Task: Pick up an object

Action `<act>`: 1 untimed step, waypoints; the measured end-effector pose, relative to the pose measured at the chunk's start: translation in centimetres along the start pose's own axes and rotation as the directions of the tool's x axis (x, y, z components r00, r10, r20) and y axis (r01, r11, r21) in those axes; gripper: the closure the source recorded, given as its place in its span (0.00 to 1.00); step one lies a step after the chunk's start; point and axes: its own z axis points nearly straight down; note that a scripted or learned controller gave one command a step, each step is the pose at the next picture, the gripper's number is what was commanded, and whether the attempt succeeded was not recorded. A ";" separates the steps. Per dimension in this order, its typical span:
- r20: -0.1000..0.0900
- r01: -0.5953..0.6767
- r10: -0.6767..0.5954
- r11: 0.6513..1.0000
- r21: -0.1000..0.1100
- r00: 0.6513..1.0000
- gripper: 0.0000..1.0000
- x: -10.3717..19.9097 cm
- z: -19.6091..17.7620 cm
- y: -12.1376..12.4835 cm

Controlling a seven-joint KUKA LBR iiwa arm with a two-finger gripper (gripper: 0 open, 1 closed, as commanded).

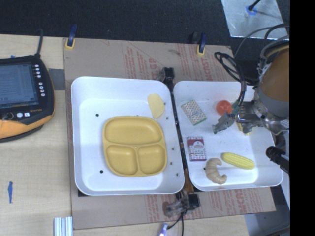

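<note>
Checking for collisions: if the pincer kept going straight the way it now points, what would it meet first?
The pincer points left and slightly down across the right bin. Likely first is the small red card box, or bare bin floor beside it; height is unclear from above.

Robotics lab: teach pendant (22,97), clamped cardboard (147,58), toy-filled white bins (78,132).

One fixed camera above the bench (34,181), angled down, both bins (81,132) in frame
</note>
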 end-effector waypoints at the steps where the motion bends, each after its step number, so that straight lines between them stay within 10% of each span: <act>1: 0.002 -0.001 0.001 1.000 0.007 1.000 0.00 -7.0 11.4 7.6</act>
